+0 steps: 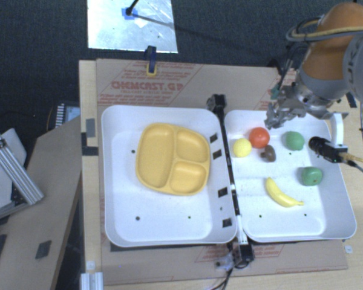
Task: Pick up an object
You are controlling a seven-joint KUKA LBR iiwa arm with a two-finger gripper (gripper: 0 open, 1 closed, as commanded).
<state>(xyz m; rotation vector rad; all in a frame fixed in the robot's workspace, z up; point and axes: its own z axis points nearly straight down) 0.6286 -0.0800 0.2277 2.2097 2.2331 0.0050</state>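
We see our gripper [277, 118] hanging at the upper right of the frame above the right bin [333, 219], just above the tomato [259, 137], likely lining up a grab; whether it is clenched we cannot tell. The yellow tray [171, 158] sits mid-left.

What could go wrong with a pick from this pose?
1. The round red fruit, round yellow fruit and small brown piece sit bunched close together, so closing on one may well knock its neighbours.
2. The gripper hovers near the right white bin's back wall, leaving little room on that side.
3. Round fruit may roll away.
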